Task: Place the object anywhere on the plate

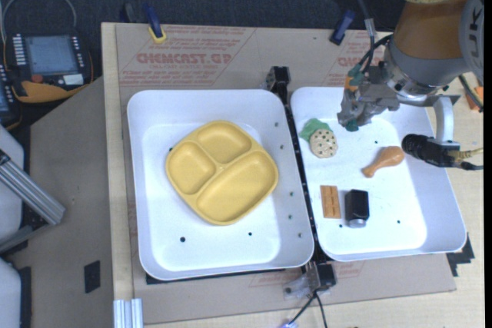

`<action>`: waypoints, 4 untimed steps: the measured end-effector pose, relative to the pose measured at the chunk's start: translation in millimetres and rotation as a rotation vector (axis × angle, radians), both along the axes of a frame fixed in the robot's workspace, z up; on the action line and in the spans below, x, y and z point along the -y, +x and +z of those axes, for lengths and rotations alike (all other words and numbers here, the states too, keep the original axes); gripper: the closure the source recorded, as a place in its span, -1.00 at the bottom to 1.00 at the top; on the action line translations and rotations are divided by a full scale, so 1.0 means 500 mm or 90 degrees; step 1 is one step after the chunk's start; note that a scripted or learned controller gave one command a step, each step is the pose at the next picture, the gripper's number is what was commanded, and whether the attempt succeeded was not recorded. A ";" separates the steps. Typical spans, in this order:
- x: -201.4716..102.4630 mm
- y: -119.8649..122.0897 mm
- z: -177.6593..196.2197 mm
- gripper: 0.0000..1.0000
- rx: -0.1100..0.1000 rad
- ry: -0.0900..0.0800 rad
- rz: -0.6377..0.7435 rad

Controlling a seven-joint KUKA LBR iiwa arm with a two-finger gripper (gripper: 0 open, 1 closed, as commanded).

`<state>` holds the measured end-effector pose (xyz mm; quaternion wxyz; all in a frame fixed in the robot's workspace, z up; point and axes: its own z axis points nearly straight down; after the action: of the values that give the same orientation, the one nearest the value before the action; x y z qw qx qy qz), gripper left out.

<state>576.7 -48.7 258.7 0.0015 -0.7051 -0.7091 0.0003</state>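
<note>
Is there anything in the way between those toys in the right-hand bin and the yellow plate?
Only the two bins' raised rims, which meet between them. The cookie, drumstick, cracker and black block would each have to be lifted over that ridge to reach the yellow plate. Nothing lies on the plate.

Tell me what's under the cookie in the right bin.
A green piece pokes out from beneath the cookie at its upper left. How far it runs beneath is covered.
</note>
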 end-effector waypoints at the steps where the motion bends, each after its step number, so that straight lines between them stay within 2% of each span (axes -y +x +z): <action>1: -0.119 -0.003 -0.034 1.00 -0.001 0.000 0.000; 2: -0.221 -0.022 -0.031 1.00 0.000 0.000 0.000; 3: -0.347 -0.018 -0.058 1.00 0.001 0.000 0.001; 4: -0.454 -0.013 -0.048 1.00 0.003 0.000 0.000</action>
<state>570.4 178.1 234.7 -0.0002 -0.7050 -0.7092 -0.0014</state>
